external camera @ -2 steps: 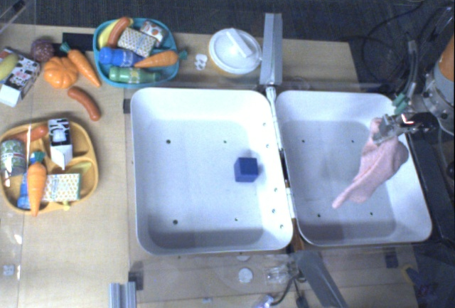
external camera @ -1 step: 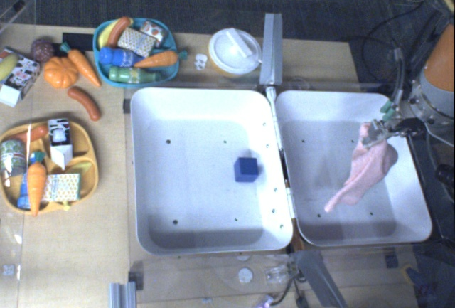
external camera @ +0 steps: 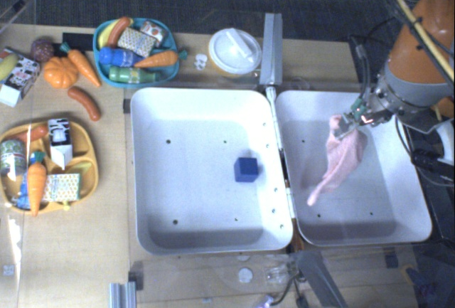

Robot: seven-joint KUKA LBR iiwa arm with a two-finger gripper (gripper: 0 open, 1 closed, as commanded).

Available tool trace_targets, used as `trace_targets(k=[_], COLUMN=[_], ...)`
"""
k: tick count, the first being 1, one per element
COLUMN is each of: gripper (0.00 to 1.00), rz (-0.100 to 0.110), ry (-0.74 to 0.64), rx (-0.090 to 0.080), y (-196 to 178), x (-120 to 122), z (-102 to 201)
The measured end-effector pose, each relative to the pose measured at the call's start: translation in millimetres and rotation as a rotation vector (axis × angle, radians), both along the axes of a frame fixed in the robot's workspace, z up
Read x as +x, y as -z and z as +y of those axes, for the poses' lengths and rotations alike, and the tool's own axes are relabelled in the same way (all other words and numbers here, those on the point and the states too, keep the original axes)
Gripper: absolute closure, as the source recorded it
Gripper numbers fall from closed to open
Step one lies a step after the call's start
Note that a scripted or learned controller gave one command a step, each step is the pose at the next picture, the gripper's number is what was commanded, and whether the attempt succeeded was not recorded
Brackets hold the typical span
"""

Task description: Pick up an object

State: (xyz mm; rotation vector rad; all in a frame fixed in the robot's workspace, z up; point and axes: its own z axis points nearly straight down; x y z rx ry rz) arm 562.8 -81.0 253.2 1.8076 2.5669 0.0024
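A pink cloth (external camera: 340,157) hangs down over the right bin (external camera: 398,221), its top end pinched between the fingers of my gripper (external camera: 346,126). The cloth's lower tip trails toward the bin's left part. My gripper sits above the upper middle of the right bin, at the end of the grey arm with its orange band (external camera: 419,29). A small blue cube (external camera: 247,169) lies on the floor of the left bin (external camera: 178,157), right of its middle.
A blue bowl (external camera: 135,50) of toy food and a white lidded container (external camera: 235,50) stand behind the left bin. A yellow plate (external camera: 46,168) with toy food is at the far left, with loose toy vegetables (external camera: 71,75) above it. Cables run along the right side.
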Motion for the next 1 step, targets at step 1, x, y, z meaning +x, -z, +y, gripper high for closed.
trace_targets(k=[1], gripper=[1.00], rz=[-0.004], ry=[-0.297], rx=[-0.002], y=[-0.5], x=[69.1], z=[21.0])
